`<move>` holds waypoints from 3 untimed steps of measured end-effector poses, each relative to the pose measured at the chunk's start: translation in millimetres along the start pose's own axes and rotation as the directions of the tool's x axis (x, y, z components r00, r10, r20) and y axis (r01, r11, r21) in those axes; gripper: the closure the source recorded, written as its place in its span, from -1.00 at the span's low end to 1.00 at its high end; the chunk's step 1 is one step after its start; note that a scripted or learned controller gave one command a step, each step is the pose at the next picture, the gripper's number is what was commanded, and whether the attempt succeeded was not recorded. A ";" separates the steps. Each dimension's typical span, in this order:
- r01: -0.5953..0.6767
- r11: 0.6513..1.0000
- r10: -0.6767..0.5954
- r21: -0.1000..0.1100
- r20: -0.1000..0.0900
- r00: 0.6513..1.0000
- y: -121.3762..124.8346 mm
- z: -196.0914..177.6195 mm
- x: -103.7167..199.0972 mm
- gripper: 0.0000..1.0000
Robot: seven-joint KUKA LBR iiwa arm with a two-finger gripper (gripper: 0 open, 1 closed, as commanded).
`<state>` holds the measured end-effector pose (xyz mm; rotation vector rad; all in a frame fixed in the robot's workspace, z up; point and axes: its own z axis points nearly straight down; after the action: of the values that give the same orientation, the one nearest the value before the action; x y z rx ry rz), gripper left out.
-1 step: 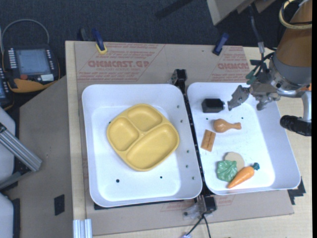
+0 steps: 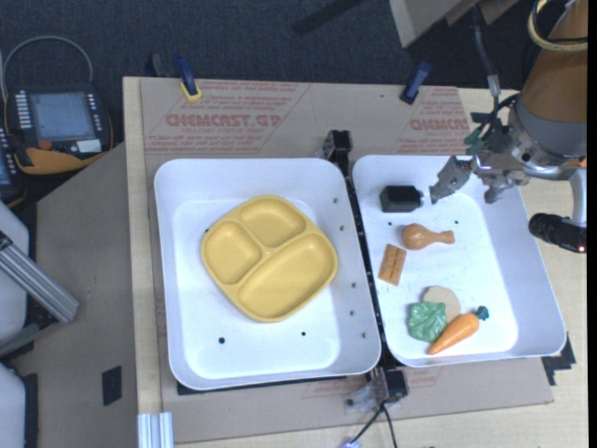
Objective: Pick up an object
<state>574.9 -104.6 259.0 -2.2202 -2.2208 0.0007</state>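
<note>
My gripper [image 2: 471, 187] hovers over the far part of the right bin [image 2: 522, 278], its two fingers spread open with nothing between them. A black block [image 2: 401, 197] lies just left of the left finger [image 2: 446, 183]. Below the gripper lies a tan drumstick [image 2: 426, 237]. An orange-brown wafer [image 2: 393, 264] lies further down to the left. Near the bin's front sit a green lettuce leaf [image 2: 426, 321], a beige round disc [image 2: 442, 299] and an orange carrot [image 2: 455, 332], close together.
The left bin [image 2: 187, 203] holds a yellow divided plate [image 2: 270, 257]. A black clamp [image 2: 338, 144] sits at the far end of the ridge between the bins. The arm's orange and grey body [image 2: 560, 73] stands at the right edge.
</note>
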 end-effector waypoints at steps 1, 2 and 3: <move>-0.001 1.000 0.001 0.001 0.000 1.000 -7.9 56.0 2.8 -1.00; -0.001 1.000 0.001 0.007 -0.001 1.000 -12.0 119.4 0.7 -1.00; -0.002 1.000 0.002 -0.001 -0.002 1.000 -11.2 169.8 1.3 -1.00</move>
<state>563.5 -103.2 89.3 -2.2218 -2.2179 -0.0019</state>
